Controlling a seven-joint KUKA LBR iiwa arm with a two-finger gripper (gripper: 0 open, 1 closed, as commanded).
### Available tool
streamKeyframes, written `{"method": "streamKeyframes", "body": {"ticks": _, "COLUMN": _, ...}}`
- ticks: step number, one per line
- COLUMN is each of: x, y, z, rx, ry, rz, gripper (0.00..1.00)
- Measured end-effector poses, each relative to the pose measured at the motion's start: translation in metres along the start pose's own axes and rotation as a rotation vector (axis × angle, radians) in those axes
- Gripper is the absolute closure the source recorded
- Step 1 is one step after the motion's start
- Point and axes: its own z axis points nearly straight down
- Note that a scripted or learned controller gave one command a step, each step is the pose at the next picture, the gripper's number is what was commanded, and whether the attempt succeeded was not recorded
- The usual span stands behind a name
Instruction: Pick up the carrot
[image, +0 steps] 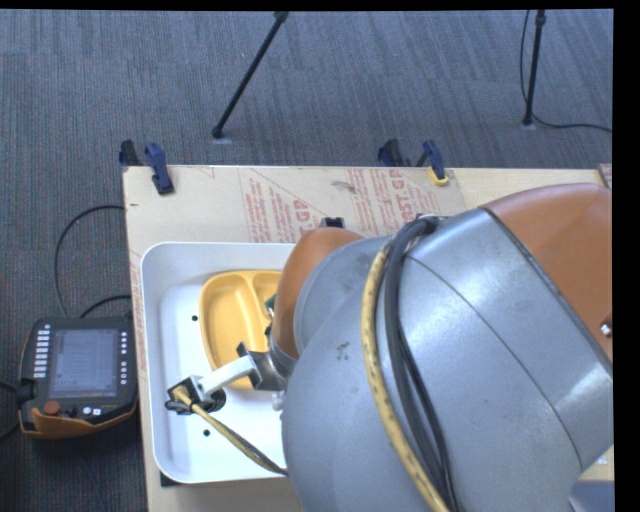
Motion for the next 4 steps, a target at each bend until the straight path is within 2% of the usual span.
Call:
{"method": "streamKeyframes", "body": {"ticks": 1, "x": 0.017, "y": -0.057, "z": -0.05, "rx": -0.001, "ry": 0.001, "rz": 0.078, "gripper": 1.0}}
{"method": "streamKeyframes", "body": {"ticks": 2, "x": 0.017, "y": -0.057, "z": 0.046, "rx": -0.001, "ry": -0.002, "rz": 0.079, "gripper": 1.0}}
{"method": "streamKeyframes", "body": {"ticks": 3, "x": 0.017, "y": -0.057, "z": -0.005, "rx": -0.001, "ry": 0.001, "rz": 0.039, "gripper": 1.0}}
{"method": "streamKeyframes", "body": {"ticks": 4, "x": 0.017, "y": -0.057, "z": -0.001, "rx": -0.002, "ry": 0.0, "rz": 0.078, "gripper": 1.0}}
